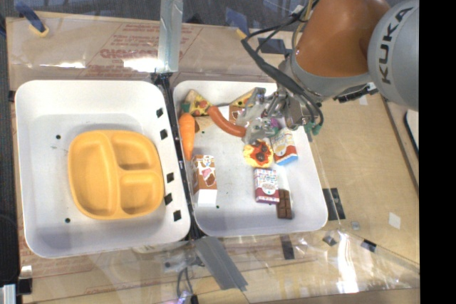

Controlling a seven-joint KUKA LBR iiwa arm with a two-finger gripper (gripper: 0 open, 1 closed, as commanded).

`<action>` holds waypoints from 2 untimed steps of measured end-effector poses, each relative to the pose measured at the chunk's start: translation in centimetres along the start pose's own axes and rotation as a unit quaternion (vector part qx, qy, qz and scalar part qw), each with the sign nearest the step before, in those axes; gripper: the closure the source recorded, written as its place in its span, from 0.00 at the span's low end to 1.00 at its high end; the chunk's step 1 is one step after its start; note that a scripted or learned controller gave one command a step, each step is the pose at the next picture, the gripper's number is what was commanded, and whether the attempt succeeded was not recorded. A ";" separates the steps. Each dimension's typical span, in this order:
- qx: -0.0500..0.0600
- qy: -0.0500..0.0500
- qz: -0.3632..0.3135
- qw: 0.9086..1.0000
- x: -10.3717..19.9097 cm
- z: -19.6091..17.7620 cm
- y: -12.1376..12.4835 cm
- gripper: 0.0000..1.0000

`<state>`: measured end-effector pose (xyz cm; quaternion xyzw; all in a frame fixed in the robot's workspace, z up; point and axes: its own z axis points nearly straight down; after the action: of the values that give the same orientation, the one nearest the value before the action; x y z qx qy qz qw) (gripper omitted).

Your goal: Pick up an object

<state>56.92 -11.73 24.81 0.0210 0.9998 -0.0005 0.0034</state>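
Observation:
My gripper [262, 122] is low in the upper middle of the right bin [306, 213], under the grey and orange wrist. It hovers among toy foods: a red sausage [225, 124] just to its left, a yellow and red piece [258, 154] just below it, and a small red, white and blue carton [286, 147] at its lower right. A yellow wedge [244, 101] lies by its upper left. The wrist hides what is directly beneath it.
An orange carrot [187, 136] and a pizza slice [196, 103] lie along the right bin's left wall. A brown carton [204, 174], a purple carton [266, 185] and a chocolate bar [284, 204] sit toward the front. The left bin [35, 117] holds a yellow divided plate [114, 173].

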 end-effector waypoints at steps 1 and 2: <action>0.000 0.002 -0.121 0.993 -4.9 1.3 -5.4 1.00; 0.000 0.000 -0.257 0.966 -8.9 -4.7 -8.8 1.00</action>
<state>65.39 -20.93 29.60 -0.2364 0.9716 -0.0017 0.0031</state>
